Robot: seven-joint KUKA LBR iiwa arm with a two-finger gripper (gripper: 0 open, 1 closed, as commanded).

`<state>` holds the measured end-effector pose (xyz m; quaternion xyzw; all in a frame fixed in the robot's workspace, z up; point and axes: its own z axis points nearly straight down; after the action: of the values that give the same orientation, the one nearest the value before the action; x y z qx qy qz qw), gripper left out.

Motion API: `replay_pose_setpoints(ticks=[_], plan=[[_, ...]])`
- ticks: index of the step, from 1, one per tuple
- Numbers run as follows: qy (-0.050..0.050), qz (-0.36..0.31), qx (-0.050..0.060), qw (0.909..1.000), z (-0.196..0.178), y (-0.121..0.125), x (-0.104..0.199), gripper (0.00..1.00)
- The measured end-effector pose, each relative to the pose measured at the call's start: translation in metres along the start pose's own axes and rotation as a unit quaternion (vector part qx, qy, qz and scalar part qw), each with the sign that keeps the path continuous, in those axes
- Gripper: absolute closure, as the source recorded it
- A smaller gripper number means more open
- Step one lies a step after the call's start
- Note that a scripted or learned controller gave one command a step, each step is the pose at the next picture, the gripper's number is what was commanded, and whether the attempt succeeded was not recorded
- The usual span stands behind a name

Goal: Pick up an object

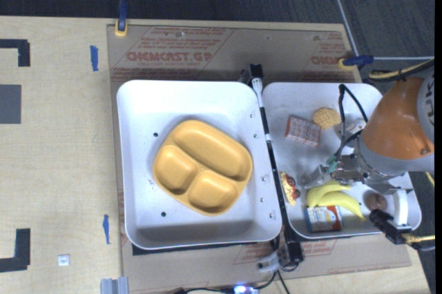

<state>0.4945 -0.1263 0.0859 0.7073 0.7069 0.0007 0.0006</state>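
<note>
The banana (336, 196) lies in the right bin (298, 98), near its front wall, curved with its ends pointing left and right. It sits directly below and just left of the gripper (343, 168), whose lower end comes down just above the fruit's upper edge; whether they touch cannot be told. Whether the gripper is open or closed cannot be told either, since the wrist hides it. A small can (323, 218) lies just in front of the banana, touching or nearly so. A red-and-yellow packet (289, 188) rests at the bin's left wall, beside the banana's left end. Farther back lie a pink patterned box (303, 130) and a round cookie (326, 117), near each other. The left bin (138, 148) holds a yellow three-part tray (202, 165), well apart from the arm (399, 130).
</note>
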Motion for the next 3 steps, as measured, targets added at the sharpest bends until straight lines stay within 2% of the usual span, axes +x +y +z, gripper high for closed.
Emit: replay_pose_setpoints(ticks=[1,2,3], plan=[[-0.003,0.001,-0.008,1.0000,-0.011,0.005,-0.001,1.00],[-0.001,0.000,-0.002,1.0000,-0.001,0.052,0.030,1.00],[0.000,0.000,-0.002,1.0000,0.000,0.052,0.031,0.00]])
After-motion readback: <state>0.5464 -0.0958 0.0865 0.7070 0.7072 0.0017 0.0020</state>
